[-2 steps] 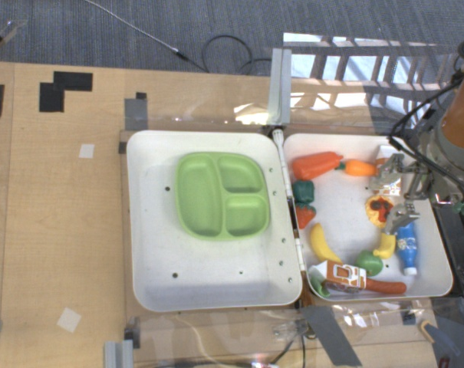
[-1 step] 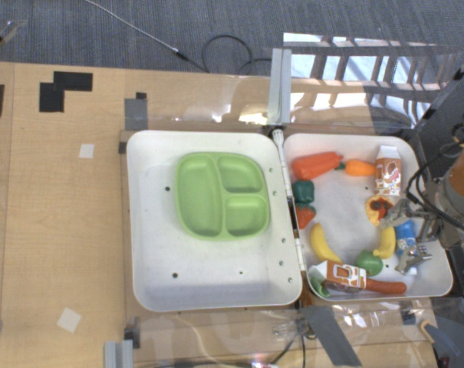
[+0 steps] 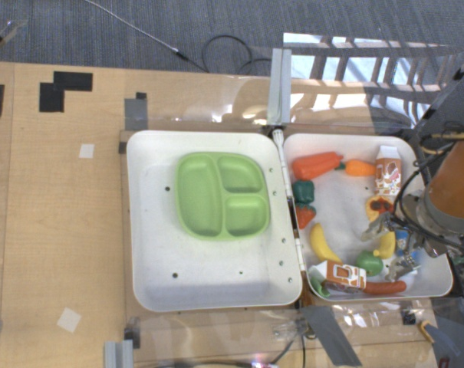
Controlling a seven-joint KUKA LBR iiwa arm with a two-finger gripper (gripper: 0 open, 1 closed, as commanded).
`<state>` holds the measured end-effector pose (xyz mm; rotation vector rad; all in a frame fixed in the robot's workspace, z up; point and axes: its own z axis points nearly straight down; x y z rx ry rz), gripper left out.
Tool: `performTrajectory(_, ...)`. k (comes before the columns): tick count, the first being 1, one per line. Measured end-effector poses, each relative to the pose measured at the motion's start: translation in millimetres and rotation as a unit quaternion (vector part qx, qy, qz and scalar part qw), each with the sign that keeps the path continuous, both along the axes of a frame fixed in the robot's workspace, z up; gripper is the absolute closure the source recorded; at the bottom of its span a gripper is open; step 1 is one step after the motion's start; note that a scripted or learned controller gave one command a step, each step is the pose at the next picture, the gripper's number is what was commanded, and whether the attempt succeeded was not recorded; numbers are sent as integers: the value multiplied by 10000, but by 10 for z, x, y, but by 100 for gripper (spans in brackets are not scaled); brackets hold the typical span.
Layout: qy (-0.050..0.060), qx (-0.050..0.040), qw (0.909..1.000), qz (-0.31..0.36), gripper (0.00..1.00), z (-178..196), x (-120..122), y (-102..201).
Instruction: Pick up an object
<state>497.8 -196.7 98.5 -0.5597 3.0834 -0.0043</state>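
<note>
camera view: two shallow white bins sit side by side on the wooden bench (image 3: 55, 228). the left bin (image 3: 151, 282) holds a green divided plate (image 3: 222, 195), lying flat near the bin's middle.

the right bin (image 3: 335, 205) carries the toy food. along its far side lie a red-orange pepper (image 3: 317, 165) and, just beside it, a small orange carrot (image 3: 360, 169). a white carton with a red print (image 3: 387, 173) lies at the far right corner. near the divider wall sit a green piece (image 3: 304, 193) and, touching it on the near side, a small red piece (image 3: 305, 216). a yellow banana (image 3: 323, 243) lies near the bin's middle. at the near edge a small white and orange box (image 3: 347, 275) rests beside a green round piece (image 3: 370, 264), with a long red piece (image 3: 383, 287) along the rim.

the arm, with its orange band (image 3: 454, 186), reaches in from the right. its end effector (image 3: 390, 240) is low over the right side of the right bin, among a yellow piece (image 3: 386, 244) and other small items. its fingers are lost in the clutter there, so i cannot tell whether they are spread or pressed together, nor whether anything sits between them.
</note>
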Motion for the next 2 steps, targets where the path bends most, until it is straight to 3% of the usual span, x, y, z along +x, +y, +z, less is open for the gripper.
performTrajectory(1, -25, 1, 10000, 42, 100, 93, 31, 21)
performTrajectory(2, -52, 3, 9988, -493, 100, 1303, 750, 312)
